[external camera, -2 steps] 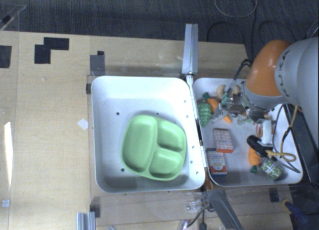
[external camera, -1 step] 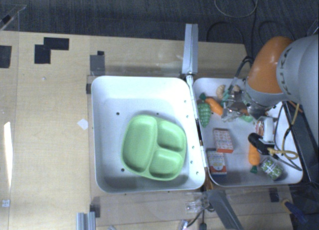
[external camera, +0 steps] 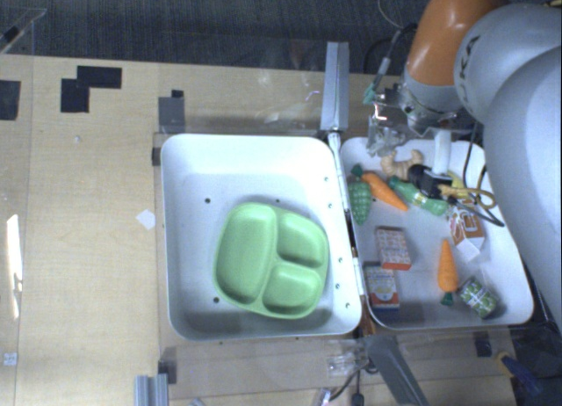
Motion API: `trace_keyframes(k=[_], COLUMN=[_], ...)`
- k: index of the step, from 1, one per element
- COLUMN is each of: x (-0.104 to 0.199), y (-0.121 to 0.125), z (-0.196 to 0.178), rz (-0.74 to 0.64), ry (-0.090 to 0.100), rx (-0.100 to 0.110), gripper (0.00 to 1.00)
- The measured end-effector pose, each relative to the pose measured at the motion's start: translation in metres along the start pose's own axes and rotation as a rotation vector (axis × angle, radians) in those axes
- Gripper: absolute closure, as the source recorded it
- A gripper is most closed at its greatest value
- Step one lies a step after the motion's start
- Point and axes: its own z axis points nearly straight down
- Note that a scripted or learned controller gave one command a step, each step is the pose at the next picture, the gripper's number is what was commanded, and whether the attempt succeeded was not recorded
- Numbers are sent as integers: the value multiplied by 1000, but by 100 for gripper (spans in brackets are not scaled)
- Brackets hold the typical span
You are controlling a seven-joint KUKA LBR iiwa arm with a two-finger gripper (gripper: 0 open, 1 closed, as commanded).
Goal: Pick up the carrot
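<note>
End effector (external camera: 384,138) above carrot (external camera: 385,190), labels illegible

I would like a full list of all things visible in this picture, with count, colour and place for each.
Bins: two, white, side by side on the bench.
Tray: one, green, three compartments, in the left bin.
Carrots: two, orange; one near the top of the right bin, the other lower right in it.
Green toy: one, at the right bin's left wall, beside the upper carrot.
Small boxes: two, orange and red print, middle of the right bin.
Green packet: one, lower right corner of the right bin.
Black patches: several, on the bench, upper left.
Arm: one, grey with orange band, over the right bin's top.
Gripper: one, above the upper carrot; its state is unclear.
</note>
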Motion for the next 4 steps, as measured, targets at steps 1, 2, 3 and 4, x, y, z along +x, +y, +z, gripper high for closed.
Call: trace_keyframes(k=[1, 2, 3, 4], x=[0, 48, -22, -69], y=[0, -133, -108, -124], z=[0, 1, 1, 60], rz=[0, 128, 199, 6], ry=[0, 1, -1, 0], rx=[0, 4, 3, 5], gripper=[0, 0, 0, 0])
